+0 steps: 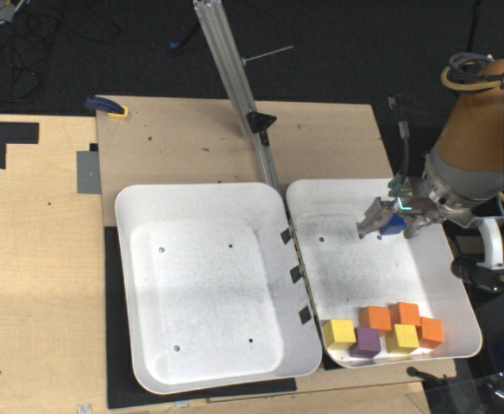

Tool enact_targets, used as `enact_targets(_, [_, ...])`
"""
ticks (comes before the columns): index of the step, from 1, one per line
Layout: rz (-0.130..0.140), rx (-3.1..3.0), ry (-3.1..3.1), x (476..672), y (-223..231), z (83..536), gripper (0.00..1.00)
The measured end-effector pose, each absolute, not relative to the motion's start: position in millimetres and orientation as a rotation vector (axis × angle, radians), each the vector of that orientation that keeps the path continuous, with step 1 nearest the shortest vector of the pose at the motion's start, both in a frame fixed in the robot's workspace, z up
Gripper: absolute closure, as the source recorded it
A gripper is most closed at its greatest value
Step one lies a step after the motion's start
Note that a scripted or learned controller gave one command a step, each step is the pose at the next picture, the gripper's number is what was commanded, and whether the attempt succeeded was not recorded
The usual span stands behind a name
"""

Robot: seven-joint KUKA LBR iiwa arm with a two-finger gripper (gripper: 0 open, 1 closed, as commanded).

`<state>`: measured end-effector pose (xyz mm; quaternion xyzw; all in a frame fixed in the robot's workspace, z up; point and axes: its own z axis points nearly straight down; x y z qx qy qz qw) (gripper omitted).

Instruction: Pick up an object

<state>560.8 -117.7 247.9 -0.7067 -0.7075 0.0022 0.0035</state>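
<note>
The claw [392, 222] hangs over the right bin [355, 198], its fingers closed on a blue block [393, 225] held clear of the floor, while orange, yellow and purple blocks [383, 328] sit clustered well below it.

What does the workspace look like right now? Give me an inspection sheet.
Surface: wooden bench bearing left bin and right bin.
Job's things: orange, yellow and purple blocks clustered at the right bin's near edge; blue block between the gripper fingers.
Clutter: blue-and-yellow clamp at the bench's far left corner.
Grippers: gripper over the right bin, closed on the blue block.
Cables: black cables on the dark floor behind.
Surroundings: slanted metal rail.
</note>
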Motion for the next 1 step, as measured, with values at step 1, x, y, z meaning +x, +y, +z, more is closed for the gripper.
enact_targets(1, [0.003, -2.223, -2.216, 561.4, -119.2, 250.1, 0.00])
